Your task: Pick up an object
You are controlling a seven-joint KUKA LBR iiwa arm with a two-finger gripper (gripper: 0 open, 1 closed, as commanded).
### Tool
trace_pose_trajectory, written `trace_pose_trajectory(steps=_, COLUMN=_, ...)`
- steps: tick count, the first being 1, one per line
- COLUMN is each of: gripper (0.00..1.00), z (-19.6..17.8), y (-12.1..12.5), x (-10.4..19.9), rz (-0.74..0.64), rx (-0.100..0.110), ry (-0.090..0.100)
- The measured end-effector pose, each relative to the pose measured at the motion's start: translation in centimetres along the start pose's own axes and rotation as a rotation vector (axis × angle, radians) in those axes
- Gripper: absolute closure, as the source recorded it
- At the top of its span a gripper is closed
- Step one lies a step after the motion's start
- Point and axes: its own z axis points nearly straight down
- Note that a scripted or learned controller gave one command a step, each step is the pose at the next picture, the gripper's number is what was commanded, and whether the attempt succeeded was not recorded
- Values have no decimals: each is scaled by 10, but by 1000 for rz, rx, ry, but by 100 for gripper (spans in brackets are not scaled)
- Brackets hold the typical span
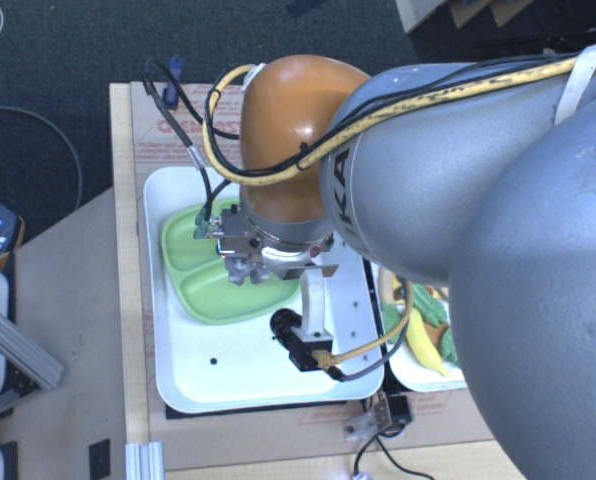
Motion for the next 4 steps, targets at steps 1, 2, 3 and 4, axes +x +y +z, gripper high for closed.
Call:
trace_pose_trajectory(steps=1, gripper=100, z=-71, y=43, x=-72, rz=8, rx=-28, ry=5)
trace_pose_trajectory(steps=2, gripper=100, z=23, y=27, x=-5, rz=-7, rx=-7, ry=5)
trace_pose_trajectory(steps=3, gripper=100, z=119, y=42, x=1, rz=0, rx=-10, ry=4)
trace_pose_trajectory(steps=4, gripper=100, z=-212, y=29, x=-1, rz=-3, rx=-38, ry=15)
